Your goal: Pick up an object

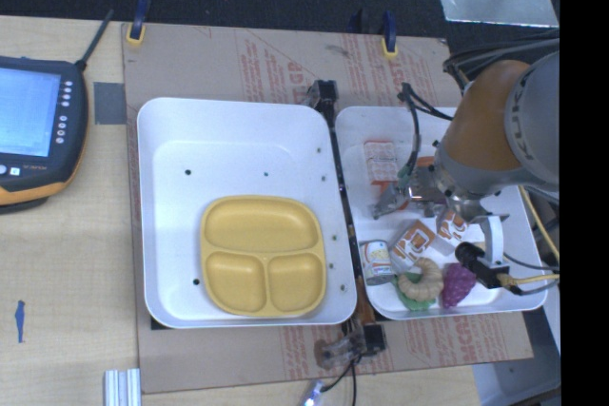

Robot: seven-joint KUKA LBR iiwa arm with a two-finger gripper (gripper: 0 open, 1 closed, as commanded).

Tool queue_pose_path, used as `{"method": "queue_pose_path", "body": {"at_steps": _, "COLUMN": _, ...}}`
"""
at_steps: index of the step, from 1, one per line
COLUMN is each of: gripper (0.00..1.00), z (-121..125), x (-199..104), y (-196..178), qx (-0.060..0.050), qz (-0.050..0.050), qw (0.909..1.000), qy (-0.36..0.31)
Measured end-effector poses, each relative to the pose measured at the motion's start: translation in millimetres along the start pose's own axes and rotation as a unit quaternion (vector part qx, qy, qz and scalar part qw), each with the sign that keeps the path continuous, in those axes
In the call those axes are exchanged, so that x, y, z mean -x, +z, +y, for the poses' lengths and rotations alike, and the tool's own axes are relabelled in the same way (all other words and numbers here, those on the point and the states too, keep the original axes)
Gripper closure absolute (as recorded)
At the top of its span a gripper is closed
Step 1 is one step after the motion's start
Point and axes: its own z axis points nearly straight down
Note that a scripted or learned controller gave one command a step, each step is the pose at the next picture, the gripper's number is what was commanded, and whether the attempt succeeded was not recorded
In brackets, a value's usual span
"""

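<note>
Cardboard-covered table (238, 62); end effector (409, 193), grip state I cannot tell, over right bin (381, 304); purple grape cluster (458, 283) and printed packets (415, 244) just below it.

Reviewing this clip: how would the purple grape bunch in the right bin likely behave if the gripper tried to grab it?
The purple grape bunch looks lumpy and rounded, so two fingers may slip off it. It seems small, probably a light toy. It lies against the right bin's front wall beside other items, so a push would likely jam it.
</note>
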Motion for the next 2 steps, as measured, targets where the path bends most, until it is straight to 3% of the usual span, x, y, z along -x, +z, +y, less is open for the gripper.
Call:
{"method": "queue_pose_path", "body": {"at_steps": 1, "gripper": 0.00, "z": 86.5, "x": -8.0, "y": -1.0, "qx": 0.001, "qz": 0.001, "qw": 1.0000, "qy": 0.001}}
{"method": "queue_pose_path", "body": {"at_steps": 2, "gripper": 0.00, "z": 24.4, "x": 29.0, "y": -0.2, "qx": 0.000, "qz": 0.000, "qw": 1.0000, "qy": 0.001}}
